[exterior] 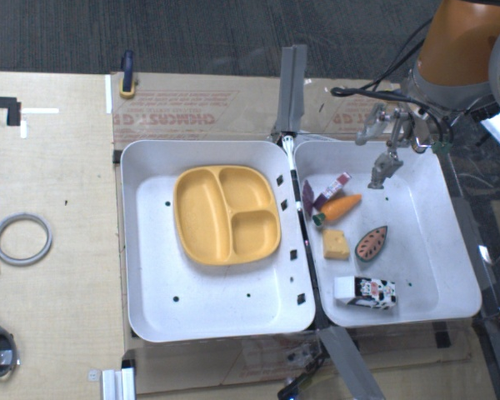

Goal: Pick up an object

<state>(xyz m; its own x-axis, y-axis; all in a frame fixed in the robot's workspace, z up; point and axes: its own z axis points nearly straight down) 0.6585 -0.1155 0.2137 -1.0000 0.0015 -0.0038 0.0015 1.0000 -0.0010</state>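
Yellow divided plate (pixel 227 215) in left bin (pixel 142 248); toy carrot (pixel 342 207) in right bin (pixel 450 248).

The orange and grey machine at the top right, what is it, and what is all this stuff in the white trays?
That is a robot arm, filmed by one camera fixed above the bench and looking down. Its claw hangs over the right bin, with nothing held in it. That bin holds toy food: a carrot, a cheese wedge, a small cow-patterned carton, a brown oval piece and a purple item. The left bin holds a yellow divided plate. The arm is meant to pick something up.
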